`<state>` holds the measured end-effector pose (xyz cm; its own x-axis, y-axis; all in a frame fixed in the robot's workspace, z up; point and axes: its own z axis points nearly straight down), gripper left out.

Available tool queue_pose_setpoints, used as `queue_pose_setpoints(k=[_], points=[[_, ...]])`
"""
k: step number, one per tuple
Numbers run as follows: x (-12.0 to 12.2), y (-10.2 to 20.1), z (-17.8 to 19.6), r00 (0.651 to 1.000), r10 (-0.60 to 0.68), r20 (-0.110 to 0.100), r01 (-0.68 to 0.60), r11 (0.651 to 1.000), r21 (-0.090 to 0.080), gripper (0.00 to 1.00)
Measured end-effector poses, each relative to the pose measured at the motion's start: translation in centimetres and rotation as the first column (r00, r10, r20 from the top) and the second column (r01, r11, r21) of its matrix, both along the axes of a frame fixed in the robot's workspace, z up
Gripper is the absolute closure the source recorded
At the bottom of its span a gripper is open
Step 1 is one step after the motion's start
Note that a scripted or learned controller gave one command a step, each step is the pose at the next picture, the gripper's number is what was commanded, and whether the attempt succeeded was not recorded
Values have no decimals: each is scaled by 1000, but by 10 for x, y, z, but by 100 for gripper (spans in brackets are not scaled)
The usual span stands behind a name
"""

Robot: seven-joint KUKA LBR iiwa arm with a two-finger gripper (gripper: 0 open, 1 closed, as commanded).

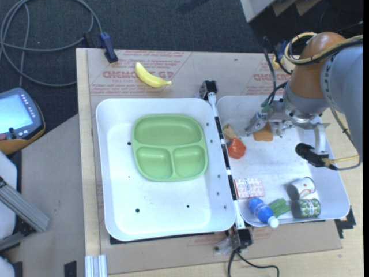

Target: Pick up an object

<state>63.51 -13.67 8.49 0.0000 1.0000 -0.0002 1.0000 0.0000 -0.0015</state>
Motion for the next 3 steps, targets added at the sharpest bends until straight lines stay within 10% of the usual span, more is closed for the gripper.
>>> queue_pose_setpoints(k=[1, 2, 3], points=[[4, -8, 0, 1000, 0, 3, 0, 1000, -1, 0], [5, -7, 11, 1000, 1, 8, -1, 1000, -2, 100], [5, -7, 11, 1000, 0, 7, 0, 1000, -2, 0]])
